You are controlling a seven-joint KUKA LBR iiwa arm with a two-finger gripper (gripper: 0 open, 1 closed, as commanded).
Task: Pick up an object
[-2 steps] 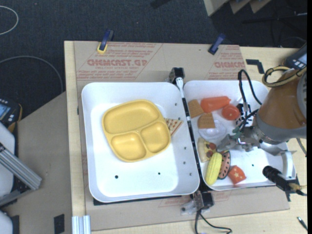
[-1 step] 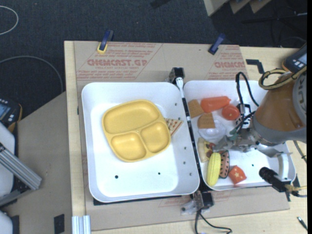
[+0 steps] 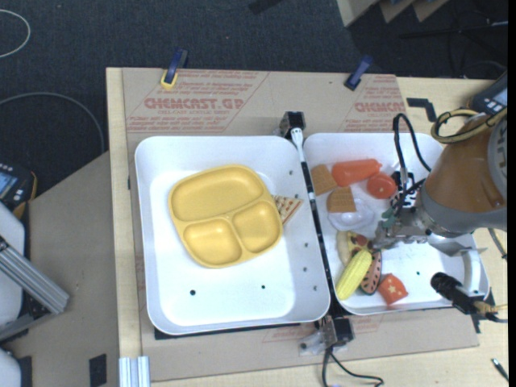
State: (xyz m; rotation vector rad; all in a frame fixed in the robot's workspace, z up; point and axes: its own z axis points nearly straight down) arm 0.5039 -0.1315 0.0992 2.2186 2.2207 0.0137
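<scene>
Corn cob just below hand, hand's opening impossible to tell

Counting from my side of worktop: two white bins, left bin and right bin. One yellow divided plate, three compartments, in left bin. One waffle-patterned wedge at plate's right edge. Right bin: one orange carrot-like piece, one red tomato, two tan bread-like pieces and, one yellow corn cob, one red wedge. Two blue clamps and on worktop's far edge. One arm of mine.
</scene>
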